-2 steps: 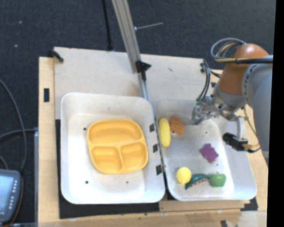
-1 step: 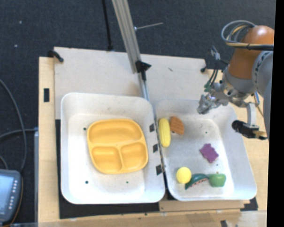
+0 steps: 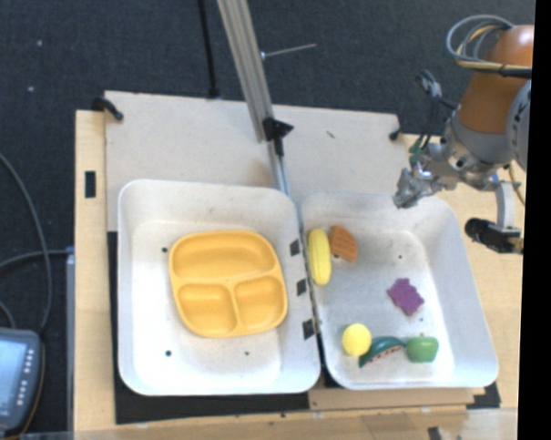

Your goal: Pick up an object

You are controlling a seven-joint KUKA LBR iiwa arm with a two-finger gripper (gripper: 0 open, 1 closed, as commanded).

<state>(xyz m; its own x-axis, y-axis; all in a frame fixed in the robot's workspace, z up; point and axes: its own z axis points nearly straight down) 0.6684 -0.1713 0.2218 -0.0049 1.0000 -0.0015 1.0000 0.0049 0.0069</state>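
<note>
Gripper (image 3: pixel 406 195) parked above right bin's (image 3: pixel 457 233) far rim, jaw state unclear; purple block (image 3: pixel 405 296) below it, ungrasped, reachable.

The arm (image 3: pixel 489 96) entered at the view's three o'clock edge, high up, its orange band uppermost and the grey wrist below. It sloped toward eight o'clock, ending in the tool (image 3: pixel 406 195), which pointed down.
</note>
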